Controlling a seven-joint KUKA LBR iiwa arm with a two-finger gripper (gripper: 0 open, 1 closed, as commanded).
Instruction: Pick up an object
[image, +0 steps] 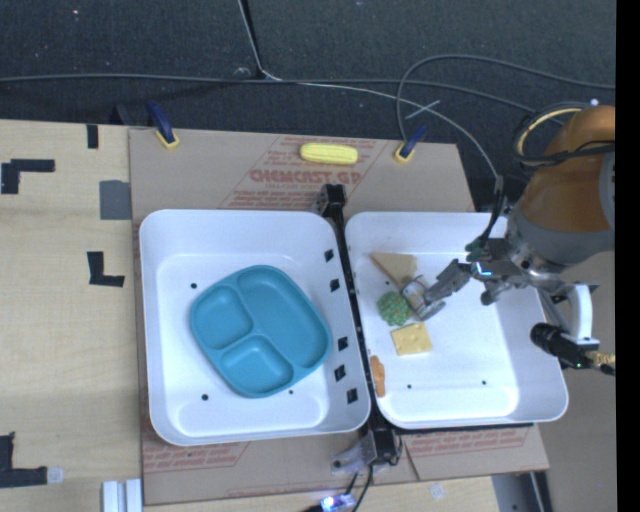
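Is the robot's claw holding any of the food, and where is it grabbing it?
Cannot be told. The gripper is down among the green piece, the tan wedge and the yellow square in the right bin, but nothing shows clearly between its tips.

2 shallow white plastic bins: left bin (160, 300) & right bin (500, 390); 1 blue three-compartment plastic tray (259, 329) in the left bin; 4 small food-like items in the right bin: 1 tan wedge-shaped piece (393, 266), 1 green bumpy lump (394, 309), 1 pale yellow square block (411, 341), 1 small orange piece (377, 374) by the bin's left wall; 1 yellow corn-cob-shaped toy (328, 154) on the cardboard sheet (200, 170) behind the bins; 2 blue-and-yellow clamps, left clamp (162, 128) & right clamp (410, 142), on that sheet's far edge; 1 cardboard sheet in all.
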